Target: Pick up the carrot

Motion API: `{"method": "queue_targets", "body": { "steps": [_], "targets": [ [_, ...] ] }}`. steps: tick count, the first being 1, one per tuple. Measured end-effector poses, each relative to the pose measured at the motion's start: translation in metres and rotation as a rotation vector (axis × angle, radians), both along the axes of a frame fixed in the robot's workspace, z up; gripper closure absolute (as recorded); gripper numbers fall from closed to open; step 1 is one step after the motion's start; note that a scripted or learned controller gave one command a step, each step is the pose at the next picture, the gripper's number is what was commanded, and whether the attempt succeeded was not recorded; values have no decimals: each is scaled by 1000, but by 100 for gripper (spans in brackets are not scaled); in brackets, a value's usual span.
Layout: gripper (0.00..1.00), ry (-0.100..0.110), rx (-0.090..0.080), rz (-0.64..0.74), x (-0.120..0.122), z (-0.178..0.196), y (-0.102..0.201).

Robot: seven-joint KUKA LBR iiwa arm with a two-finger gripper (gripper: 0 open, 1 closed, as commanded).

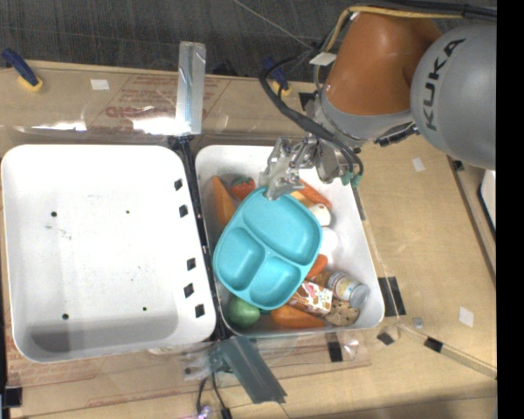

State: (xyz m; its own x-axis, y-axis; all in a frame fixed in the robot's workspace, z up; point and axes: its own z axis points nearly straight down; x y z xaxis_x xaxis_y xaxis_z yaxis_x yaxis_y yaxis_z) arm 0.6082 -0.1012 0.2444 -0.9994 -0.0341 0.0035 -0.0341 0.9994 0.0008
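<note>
The grey arm with the orange band reaches in from the right and hangs its metal two-finger hand point(286, 175) low over the back of the right shallow white bin point(367, 256), probably because that end holds the orange pieces it is after. Whether the hand is released or clenched cannot be told from this slanted view; nothing is visibly caught in it. The right bin is crowded: a turquoise plastic divided plate point(268, 250) lies tilted across the middle, resting on top of the other items and hiding much of them. A long orange carrot point(223, 200) lies along the bin's left wall, partly tucked under the plate's upper left edge, just to the left of the hand. Another orange vegetable-like piece point(294, 318) pokes out beneath the plate at the front, beside a round green fruit point(242, 312) in the front left corner and a small jar with a printed label point(334, 293) lying on its side at the front right. A further orange and white item point(314, 201) sits under the hand at the back right. The plate's overlap looks likely to hamper a clean grip on the carrot. The left shallow white bin point(92, 243) sits just beside, on the pale wooden worktop point(428, 260).
</note>
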Motion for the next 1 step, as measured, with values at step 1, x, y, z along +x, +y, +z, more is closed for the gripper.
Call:
{"method": "queue_targets", "body": {
  "steps": [1],
  "targets": [
    [100,-3,0,125,49,0,67]
  ]
}}
